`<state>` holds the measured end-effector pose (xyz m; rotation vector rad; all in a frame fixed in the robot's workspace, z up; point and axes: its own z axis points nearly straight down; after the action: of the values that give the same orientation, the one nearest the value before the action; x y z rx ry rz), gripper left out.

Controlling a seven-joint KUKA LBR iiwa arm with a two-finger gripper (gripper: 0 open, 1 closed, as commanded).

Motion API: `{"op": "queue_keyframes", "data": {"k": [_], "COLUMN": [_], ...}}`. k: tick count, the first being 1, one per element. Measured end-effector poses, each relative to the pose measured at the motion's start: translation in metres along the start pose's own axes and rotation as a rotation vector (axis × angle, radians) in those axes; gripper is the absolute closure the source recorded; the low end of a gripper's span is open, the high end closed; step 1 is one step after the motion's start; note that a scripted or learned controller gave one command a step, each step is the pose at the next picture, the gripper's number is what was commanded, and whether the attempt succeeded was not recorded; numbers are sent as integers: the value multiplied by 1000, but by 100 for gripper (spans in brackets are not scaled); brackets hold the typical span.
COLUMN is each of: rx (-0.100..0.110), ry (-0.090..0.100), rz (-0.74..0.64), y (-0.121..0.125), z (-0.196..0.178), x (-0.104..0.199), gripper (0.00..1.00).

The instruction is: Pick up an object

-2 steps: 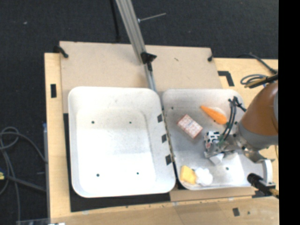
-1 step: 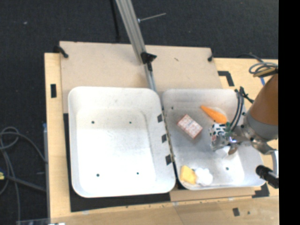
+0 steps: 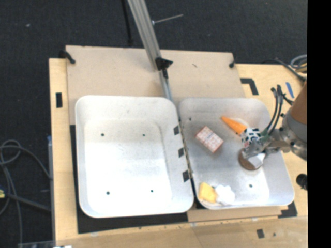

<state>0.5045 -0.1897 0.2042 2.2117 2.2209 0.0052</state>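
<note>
Gripper (image 3: 254, 151) sits low in the right bin (image 3: 274, 190), over a brown disc (image 3: 249, 164) beside the dice (image 3: 251, 135); with that crowding it could nudge both and lift nothing.

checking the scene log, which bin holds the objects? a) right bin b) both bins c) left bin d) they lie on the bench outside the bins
a: the carrot, the patterned block, the yellow piece and the other items all lie in the right bin.
</note>
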Motion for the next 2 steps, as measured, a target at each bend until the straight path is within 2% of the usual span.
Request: {"op": "queue_keyframes", "data": {"k": [1, 2], "rx": [2, 5], "ry": [1, 4], "rz": [-2, -4], "y": [2, 35], "z": [-26, -21], "x": [-1, 46], "gripper": [100, 100]}}
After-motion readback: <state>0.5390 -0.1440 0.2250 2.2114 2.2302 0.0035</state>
